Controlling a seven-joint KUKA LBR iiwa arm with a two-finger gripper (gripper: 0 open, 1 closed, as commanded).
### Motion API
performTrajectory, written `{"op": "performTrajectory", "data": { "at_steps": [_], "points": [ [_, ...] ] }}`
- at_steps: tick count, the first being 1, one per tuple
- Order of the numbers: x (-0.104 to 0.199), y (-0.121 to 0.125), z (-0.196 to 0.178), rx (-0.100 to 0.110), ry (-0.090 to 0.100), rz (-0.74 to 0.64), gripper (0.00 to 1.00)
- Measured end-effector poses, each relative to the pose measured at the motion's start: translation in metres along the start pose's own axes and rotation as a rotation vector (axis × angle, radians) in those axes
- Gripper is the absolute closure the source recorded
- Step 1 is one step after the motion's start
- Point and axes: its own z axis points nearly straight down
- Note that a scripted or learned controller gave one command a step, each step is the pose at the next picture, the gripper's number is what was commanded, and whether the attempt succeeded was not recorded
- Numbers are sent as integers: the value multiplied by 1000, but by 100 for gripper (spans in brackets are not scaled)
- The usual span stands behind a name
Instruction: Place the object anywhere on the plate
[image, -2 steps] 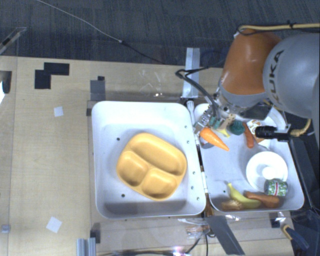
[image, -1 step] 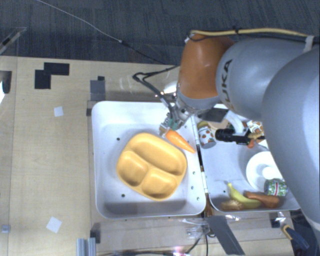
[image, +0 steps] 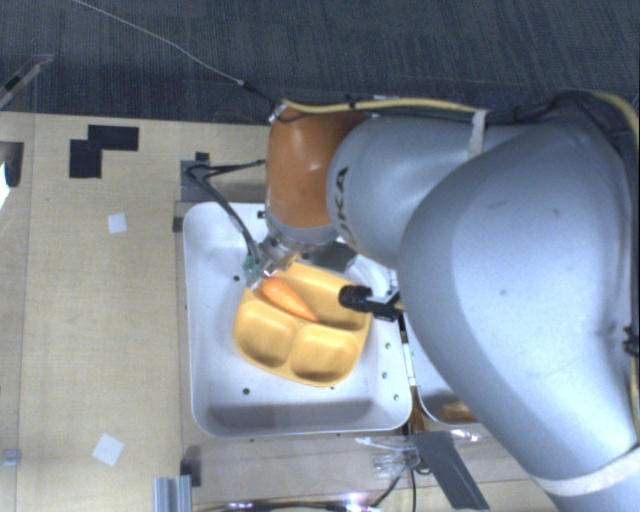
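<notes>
Grey arm (image: 500, 260) overhead — orange carrot (image: 284, 296) on yellow plate (image: 300, 335).

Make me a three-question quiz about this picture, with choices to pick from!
1. Where is the yellow plate?
A. in the left white bin
B. on the wooden bench
C. on the dark floor

2. What colour is the small object on the plate?
A. blue
B. orange
C. green

3. How does the object sit?
A. hanging in the air above the plate
B. lying on the plate
C. lying in the bin beside the plate

Answers:
1 A, the bin's white walls go all round the plate.
2 B, it is orange, darker than the yellow plate under it.
3 B, it lies on the plate's upper left part, just below the arm's wrist.
</notes>
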Motion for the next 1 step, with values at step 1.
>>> {"op": "performTrajectory", "data": {
  "at_steps": [1],
  "points": [
    [-3,1,-1,-7,-5,1,0]
  ]
}}
